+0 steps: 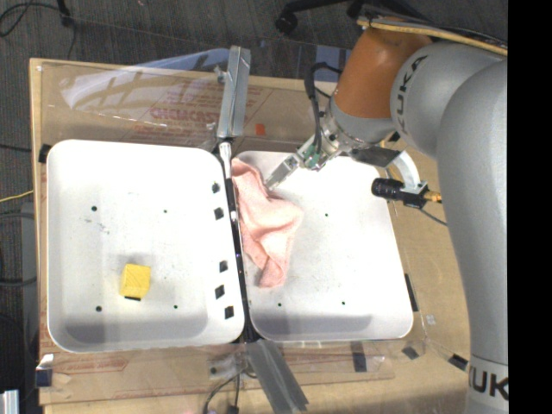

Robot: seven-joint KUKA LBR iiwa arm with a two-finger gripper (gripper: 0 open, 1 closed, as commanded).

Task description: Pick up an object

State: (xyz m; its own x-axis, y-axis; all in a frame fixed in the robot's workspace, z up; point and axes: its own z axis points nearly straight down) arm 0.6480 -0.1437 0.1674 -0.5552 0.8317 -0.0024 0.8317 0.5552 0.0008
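The big grey arm [466, 145] has "KUKA" written on it. Two white bins sit on the desk [285, 102]. A crumpled pink cloth [266, 222] lies in the right bin [362, 266], by its left wall. The claw [278, 178] touches the cloth's top edge; I cannot tell how it is set. A small yellow block [135, 280] lies in the left bin [129, 188].

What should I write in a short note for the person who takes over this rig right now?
Gripper: low over the right bin, at the top end of the pink cloth. The view does not settle whether it grips anything.
Pink cloth: crumpled along the left wall of the right bin.
Yellow block: lies alone in the left bin, lower left part, far from the gripper.
Done: nothing is lifted clear of a bin.
Left: close on an object, most likely the cloth, and raise it.
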